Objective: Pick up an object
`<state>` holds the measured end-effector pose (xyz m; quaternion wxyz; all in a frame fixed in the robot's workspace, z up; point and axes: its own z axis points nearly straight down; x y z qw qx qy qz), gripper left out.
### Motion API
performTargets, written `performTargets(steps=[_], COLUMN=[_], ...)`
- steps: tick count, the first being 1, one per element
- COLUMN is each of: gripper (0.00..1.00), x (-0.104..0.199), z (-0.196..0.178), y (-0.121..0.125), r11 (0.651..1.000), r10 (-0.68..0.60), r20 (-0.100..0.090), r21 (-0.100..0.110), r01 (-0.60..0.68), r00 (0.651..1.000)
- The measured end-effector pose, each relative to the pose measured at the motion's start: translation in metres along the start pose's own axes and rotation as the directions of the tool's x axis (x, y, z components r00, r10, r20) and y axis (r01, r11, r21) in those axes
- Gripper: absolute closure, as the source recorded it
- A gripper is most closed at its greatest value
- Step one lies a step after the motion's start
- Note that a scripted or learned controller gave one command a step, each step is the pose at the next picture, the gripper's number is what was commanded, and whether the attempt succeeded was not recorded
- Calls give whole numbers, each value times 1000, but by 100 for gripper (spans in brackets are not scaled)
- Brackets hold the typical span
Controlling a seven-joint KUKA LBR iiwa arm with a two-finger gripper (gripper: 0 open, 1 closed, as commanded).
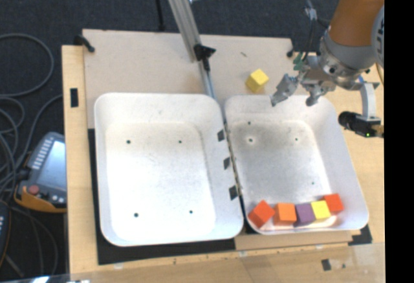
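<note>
Orange, purple, yellow and red, five small foam cubes line the near wall of the right shallow white bin [336, 146]: an orange-red cube [262, 213], an orange cube [286, 212], a purple cube [305, 213], a yellow cube [321, 210] and a red cube [334, 203], touching side by side. We see another yellow foam cube [257, 79] on the bench [142, 61] behind that bin. The end effector [296, 94] hangs over the bin's far rim with its two fingers spread apart, holding nothing. The left white bin [103, 165] lies alongside.
</note>
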<state>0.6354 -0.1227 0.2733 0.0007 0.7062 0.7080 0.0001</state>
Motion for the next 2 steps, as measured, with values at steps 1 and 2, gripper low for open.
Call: performTargets(steps=[1,2], gripper=[0,0], x=[5,67], z=[23,49], y=[-60,-123], r11=[1000,1000], r10=[5,-3], r20=[0,-3], r21=[5,6], r01=[-5,3], r00=[1000,1000])
